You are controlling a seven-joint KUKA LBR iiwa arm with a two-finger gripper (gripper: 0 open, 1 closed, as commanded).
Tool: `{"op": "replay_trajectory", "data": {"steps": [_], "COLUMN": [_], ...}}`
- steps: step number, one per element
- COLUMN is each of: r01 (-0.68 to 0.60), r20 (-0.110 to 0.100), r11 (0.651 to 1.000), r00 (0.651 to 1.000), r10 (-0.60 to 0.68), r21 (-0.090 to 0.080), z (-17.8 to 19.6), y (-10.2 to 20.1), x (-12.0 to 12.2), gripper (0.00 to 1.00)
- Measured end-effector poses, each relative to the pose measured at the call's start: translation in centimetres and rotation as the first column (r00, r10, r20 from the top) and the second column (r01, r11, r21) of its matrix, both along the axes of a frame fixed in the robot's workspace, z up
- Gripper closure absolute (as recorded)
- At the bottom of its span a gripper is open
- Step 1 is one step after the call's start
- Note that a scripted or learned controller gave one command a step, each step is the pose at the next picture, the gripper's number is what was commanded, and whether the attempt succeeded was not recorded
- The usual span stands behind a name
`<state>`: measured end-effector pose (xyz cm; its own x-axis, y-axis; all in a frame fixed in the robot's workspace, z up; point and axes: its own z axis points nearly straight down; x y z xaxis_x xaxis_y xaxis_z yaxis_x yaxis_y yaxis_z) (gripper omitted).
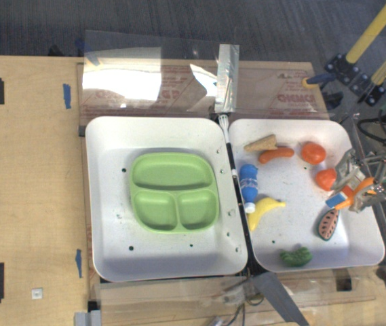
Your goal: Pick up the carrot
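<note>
Camera view — right bin (365, 250): carrot (340, 200), orange with a blue end, lies near the right wall, just above the watermelon slice (326, 223). Gripper (361, 182) sits over it, the carrot's upper end apparently between its narrowly spread fingers — judged a grasp under way, lift not yet made. Left bin (104, 250): green divided plate (174, 191).

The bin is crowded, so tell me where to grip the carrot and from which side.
Grip the carrot just right of its middle, from above, closing across its narrow width. It lies flat, running left to right, and a tan wedge crowds its upper left, so the right half likely offers more room.
</note>
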<state>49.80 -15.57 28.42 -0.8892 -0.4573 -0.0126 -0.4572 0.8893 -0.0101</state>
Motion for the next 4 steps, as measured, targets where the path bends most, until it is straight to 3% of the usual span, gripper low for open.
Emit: {"op": "replay_trajectory", "data": {"steps": [1,2,3,4], "r01": [-0.116,-0.355,-0.453,-0.815], "r20": [-0.019,-0.006,-0.019,-0.013], "r11": [0.993,0.935,0.891,0.579], "r00": [0.993,0.935,0.891,0.579], "r10": [0.116,0.355,0.454,0.815], "r21": [0.008,-0.002,0.015,0.007], "z": [-11.0,0.9,-11.6,-14.0], "y": [-6.8,-6.8,-6.4,-6.6], "x": [-0.4,-0.9,0.2,-1.8], "gripper": [1.0,1.0,1.0,1.0]}}
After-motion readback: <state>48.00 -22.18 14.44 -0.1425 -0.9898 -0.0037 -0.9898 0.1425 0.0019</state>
